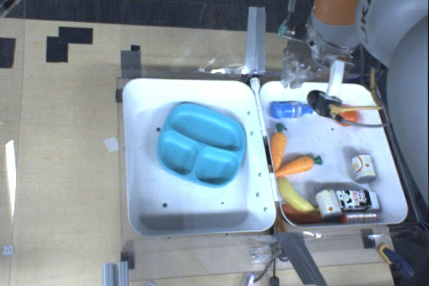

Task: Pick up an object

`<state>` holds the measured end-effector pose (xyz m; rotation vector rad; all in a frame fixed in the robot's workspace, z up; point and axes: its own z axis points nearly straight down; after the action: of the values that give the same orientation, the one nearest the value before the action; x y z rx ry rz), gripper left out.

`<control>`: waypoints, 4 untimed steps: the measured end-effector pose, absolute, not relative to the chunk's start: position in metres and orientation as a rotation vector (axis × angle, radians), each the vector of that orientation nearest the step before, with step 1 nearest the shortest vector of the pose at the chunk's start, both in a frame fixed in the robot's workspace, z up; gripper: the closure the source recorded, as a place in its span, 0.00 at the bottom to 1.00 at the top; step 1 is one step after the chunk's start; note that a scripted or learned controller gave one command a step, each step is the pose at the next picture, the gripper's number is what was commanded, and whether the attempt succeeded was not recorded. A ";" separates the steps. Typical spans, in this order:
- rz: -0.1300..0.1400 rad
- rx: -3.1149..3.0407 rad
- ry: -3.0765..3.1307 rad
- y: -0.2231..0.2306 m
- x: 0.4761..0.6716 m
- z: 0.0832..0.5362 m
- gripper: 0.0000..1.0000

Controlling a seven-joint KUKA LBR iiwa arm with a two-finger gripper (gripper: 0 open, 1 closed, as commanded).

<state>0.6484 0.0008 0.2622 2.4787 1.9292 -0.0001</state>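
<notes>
A pale wooden worktop (67, 144) is seen from above at a slant, with two shallow white bins set side by side on it. In the left bin (134, 164) a blue plate (200, 143) divided into three compartments is laid, slightly tilted in the frame. The grey arm (375, 3) with its orange band is brought in from the upper right, and the gripper (298, 70) is held over the far rim of the right bin (375, 137), near its far left corner. Whether the gripper is released or clenched cannot be told. All the small things are gathered in the right bin. A blue bottle (289, 110) is laid on its side just below the gripper. To its right a small orange-red thing (348, 118) is partly hidden. One carrot (277, 149) is laid along the bin's left wall, and a second carrot (298, 165) is angled out from it, their ends close together. A banana (295, 196) is laid below the carrots. Beside it, by the near wall, a black-and-white printed box (347, 201) is placed, with a dark red strip (322, 216) along the wall beneath both. A small pale carton (363, 166) is set apart near the right wall.
</notes>
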 end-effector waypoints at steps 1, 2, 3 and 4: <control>0.001 2.418 2.004 0.085 0.669 0.331 1.00; -0.002 2.407 2.016 0.087 0.670 0.339 1.00; -0.006 2.395 2.030 0.089 0.670 0.347 1.00; -0.006 2.395 2.030 0.089 0.670 0.347 0.00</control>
<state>0.6704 0.0891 0.3475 2.3950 2.0298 -0.0056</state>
